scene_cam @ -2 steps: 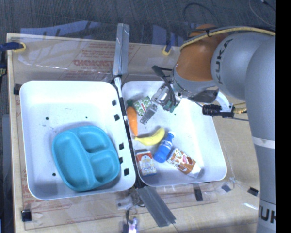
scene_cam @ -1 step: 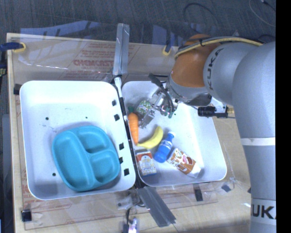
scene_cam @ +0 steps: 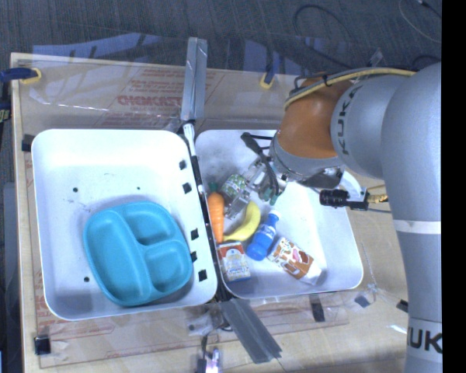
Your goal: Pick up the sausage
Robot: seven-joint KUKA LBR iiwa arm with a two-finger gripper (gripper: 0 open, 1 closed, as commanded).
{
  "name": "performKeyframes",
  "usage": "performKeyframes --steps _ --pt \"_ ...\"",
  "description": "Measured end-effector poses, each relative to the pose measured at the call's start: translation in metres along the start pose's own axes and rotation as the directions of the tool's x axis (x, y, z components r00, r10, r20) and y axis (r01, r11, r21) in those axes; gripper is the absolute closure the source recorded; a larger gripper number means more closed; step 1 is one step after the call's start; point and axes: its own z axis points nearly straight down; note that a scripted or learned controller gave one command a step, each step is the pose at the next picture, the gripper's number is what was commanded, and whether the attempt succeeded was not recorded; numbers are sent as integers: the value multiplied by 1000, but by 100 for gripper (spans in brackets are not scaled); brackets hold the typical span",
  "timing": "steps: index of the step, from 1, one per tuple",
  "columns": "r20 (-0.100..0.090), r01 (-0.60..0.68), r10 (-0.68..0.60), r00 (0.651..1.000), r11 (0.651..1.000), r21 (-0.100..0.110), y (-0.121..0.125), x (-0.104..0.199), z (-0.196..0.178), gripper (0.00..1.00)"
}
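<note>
My gripper [scene_cam: 258, 183] reaches down into the right bin [scene_cam: 338, 239], near its middle left. Its tip sits just right of a small grey-green can-like item [scene_cam: 236, 186] and just above a yellow banana [scene_cam: 247, 222]. An orange carrot [scene_cam: 216, 216] lies against the bin's left wall. I cannot pick out a sausage for certain among the clutter under the gripper.
A blue bottle [scene_cam: 262, 238], a small carton [scene_cam: 234, 263] and a brown-and-white snack packet [scene_cam: 293, 259] lie at the front of the right bin. The left bin [scene_cam: 78, 162] holds a blue divided tray [scene_cam: 137, 251]. A ridge [scene_cam: 193, 185] separates the bins.
</note>
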Motion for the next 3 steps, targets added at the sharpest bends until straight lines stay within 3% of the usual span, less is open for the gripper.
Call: performKeyframes --steps 1,2,3 --pt "-18 -87 87 996 996 0 22 -33 -21 0" --pt "-18 -189 189 982 982 1 15 -54 7 0" --pt "-24 -182 182 983 983 5 16 -53 -2 100"
